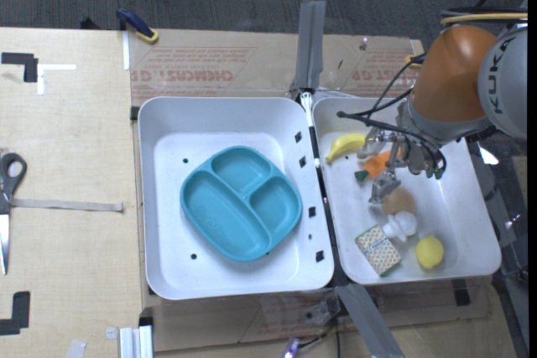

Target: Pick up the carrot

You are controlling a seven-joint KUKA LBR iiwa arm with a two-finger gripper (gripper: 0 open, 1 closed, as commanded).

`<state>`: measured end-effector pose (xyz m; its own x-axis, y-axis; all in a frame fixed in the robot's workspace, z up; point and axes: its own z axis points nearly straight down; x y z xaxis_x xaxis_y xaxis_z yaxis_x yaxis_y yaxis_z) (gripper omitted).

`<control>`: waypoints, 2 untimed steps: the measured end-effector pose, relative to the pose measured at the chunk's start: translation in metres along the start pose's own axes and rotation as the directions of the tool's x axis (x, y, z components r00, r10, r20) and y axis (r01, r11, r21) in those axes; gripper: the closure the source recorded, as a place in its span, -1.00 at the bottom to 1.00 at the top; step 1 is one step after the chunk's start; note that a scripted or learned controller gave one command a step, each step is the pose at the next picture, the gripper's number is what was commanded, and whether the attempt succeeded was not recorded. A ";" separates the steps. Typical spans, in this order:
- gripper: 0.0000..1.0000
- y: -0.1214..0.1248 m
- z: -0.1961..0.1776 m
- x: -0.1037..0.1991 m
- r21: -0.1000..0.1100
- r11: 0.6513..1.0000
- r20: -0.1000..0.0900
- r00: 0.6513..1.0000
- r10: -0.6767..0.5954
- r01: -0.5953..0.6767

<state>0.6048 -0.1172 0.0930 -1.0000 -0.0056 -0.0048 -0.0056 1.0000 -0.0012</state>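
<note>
Claw [388,184] sits right over the carrot [375,164], which runs diagonally just below-right of the banana [345,147]; can't tell whether it's gripping.

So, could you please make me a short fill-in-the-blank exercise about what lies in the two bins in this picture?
1. The blue divided plate lies in the ____ bin.
2. The banana in the right bin is ____ in colour.
3. The carrot lies directly beside the ____, below the gripper.
4. The plate has ____ compartments.

Missing words: left; yellow; banana; three
</note>
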 end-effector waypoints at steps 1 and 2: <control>1.00 0.001 -0.011 -0.002 0.001 1.000 0.006 1.000 -0.004 0.004; 1.00 0.016 -0.150 0.015 -0.001 0.904 0.003 0.904 -0.428 0.428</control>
